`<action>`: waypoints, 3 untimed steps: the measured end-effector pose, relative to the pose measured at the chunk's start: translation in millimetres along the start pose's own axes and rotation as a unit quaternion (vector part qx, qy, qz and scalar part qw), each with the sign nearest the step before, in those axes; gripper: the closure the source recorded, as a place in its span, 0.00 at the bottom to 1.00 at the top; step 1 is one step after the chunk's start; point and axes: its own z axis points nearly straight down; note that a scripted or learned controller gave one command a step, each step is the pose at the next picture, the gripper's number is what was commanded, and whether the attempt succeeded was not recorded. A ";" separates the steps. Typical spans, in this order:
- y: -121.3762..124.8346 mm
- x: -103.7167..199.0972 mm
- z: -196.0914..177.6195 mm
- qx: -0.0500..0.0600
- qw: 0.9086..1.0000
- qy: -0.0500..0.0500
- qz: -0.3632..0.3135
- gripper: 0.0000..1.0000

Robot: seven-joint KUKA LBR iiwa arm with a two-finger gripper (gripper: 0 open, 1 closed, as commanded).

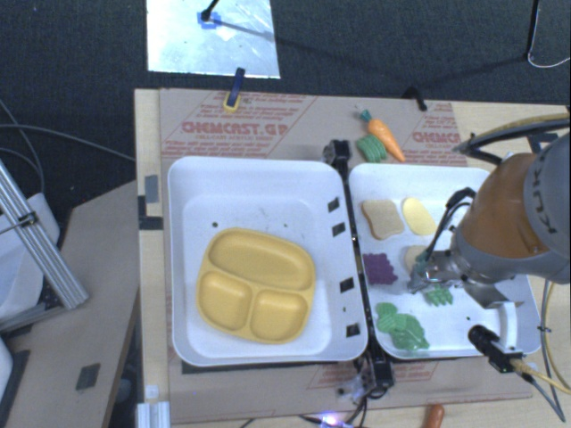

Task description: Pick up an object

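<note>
In the right bin [526, 303], toward its near half, the gripper [426, 277] is down at floor level among the toy foods, with the orange-banded arm [504, 212] looming over it from the right. Whether it is spread or pressed together cannot be told, since the metal tip is small and blurred against the white floor. Touching or just beside the tip on its near right lies a small green piece [439, 296], and a pale round item [413, 258] sits just on its far side; either could be the target, but nothing can be seen pinched, so the pick seems not yet done. To the left of the tip lies a purple grape bunch [380, 268]; nearer the viewer, a leafy green vegetable [401, 326]; farther off, a bread slice [383, 218] and a yellow oval piece [418, 215]. Beyond the bin's far rim a toy carrot [385, 135] rests on the cardboard beside a green piece [371, 149]. The left bin [183, 266] holds a yellow divided tray [256, 283]. What seems to remain is closing on an object and lifting it clear.
</note>
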 end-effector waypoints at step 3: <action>13.7 -104.5 5.6 0.007 1.000 -0.001 0.004 0.00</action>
